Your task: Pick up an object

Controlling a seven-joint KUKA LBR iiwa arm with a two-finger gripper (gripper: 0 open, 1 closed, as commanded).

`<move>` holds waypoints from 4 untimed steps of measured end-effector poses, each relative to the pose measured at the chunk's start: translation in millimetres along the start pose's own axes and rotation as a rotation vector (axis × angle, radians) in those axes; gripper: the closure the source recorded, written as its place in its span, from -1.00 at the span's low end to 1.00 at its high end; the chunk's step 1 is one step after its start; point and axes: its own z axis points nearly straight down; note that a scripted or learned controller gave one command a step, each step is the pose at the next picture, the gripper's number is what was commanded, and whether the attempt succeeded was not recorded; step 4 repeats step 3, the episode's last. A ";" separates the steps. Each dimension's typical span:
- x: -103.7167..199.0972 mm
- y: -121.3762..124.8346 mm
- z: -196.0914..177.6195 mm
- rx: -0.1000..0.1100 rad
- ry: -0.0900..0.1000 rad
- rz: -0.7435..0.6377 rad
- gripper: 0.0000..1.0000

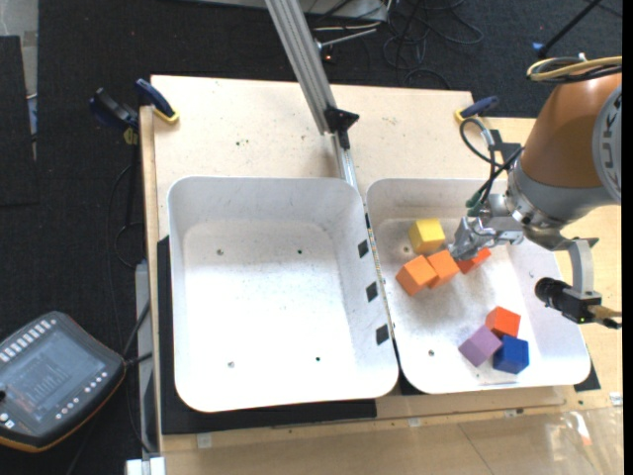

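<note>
Two shallow white bins sit side by side on a pale, speckled table [247,117], each with rounded corners and a smooth, plastic-looking surface. No brand or label can be read; pale letters on the arm's grey shell at the 3 o'clock edge are cut off and illegible.

The left bin [198,216] shows only a few dark specks on its floor. The right bin [391,201] holds the blocks. A yellow cube [428,235] lies toward 12 o'clock within that bin, and two orange blocks [427,271] lie touching each other just below it. Toward 5 o'clock a small cluster sits together: a red-orange block [504,320], a purple block [481,345] and a blue cube [511,354], all matte and sharp-edged.

The gripper [473,245] hangs low in the right bin, directly at 3 o'clock of the yellow cube and touching or just above a small red-orange piece [478,257] next to the orange blocks. Whether its fingers are apart or together, and whether anything sits between them, I cannot tell.

A slanted aluminium rail [302,47] runs from 12 o'clock down to the gap between the bins. A grey handheld pendant [54,374] with a screen lies at 8 o'clock, off the table.
</note>
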 end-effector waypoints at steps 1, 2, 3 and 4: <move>65.0 3.5 -1.9 0.000 0.000 0.000 1.00; 129.5 3.0 -4.2 0.000 0.000 -0.001 1.00; 186.2 14.6 -15.3 -0.003 -0.001 0.001 1.00; 186.2 14.6 -15.3 -0.003 -0.001 0.001 1.00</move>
